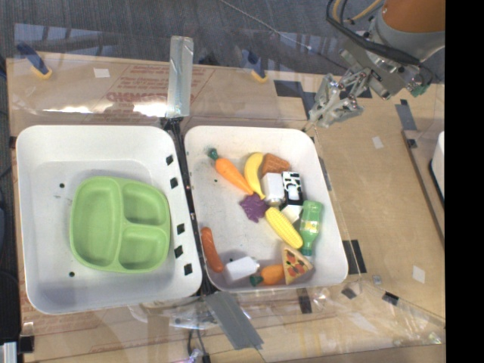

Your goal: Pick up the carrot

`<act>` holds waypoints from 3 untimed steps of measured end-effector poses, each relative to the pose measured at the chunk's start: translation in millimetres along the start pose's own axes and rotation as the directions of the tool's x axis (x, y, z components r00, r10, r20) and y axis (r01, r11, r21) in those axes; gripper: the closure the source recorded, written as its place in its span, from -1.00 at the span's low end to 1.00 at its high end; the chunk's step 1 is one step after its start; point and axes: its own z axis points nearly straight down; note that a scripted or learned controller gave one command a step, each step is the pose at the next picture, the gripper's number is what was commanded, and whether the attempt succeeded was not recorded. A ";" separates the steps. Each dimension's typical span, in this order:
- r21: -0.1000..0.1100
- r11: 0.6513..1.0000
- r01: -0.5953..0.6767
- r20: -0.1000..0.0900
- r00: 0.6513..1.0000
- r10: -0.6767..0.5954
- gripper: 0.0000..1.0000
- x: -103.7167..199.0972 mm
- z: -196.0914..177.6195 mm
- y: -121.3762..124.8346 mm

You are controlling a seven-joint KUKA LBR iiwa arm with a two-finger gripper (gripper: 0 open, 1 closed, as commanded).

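From the camera view I see the arm (pixel 412 10) reaching in from the bench's far right corner, its orange band uppermost and the wrist angled down toward the left. The gripper (pixel 330 106) hangs over bare bench just beyond the far right corner of the right bin (pixel 325 195), outside its rim. I cannot tell from here whether the pincer is open or closed; it is a tangle of metal at this angle, and I see nothing held in it.

The left bin (pixel 30 203) carries a green divided plate (pixel 119 224), lying flat toward its middle.

The right bin is crowded. The carrot (pixel 229 172) lies in the far left part, green top toward the far left corner, orange body slanting toward the bin's middle. Just beside its tip sits a banana (pixel 254 173), and past that a brown piece (pixel 277 163). A black-and-white box (pixel 292 187) is near the right wall, with a green bottle (pixel 311 223) below it. A purple bunch of grapes (pixel 253 207) sits at the centre, touching a corn cob (pixel 283 228). Along the near edge I see a sausage (pixel 210 249) by the left wall, a white block (pixel 242 268), a second small carrot-like piece (pixel 268 275) and a pizza slice (pixel 296 265).

The carrot lies well apart from the gripper, down and to the left of it, inside the bin.
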 end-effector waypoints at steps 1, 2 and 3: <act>-0.002 0.989 0.145 -0.002 0.989 -0.145 1.00 52.2 -5.5 37.8; 0.001 0.999 0.054 -0.002 0.999 -0.054 1.00 137.3 -14.9 96.6; -0.004 0.903 -0.429 -0.008 0.903 0.429 1.00 128.1 94.8 91.7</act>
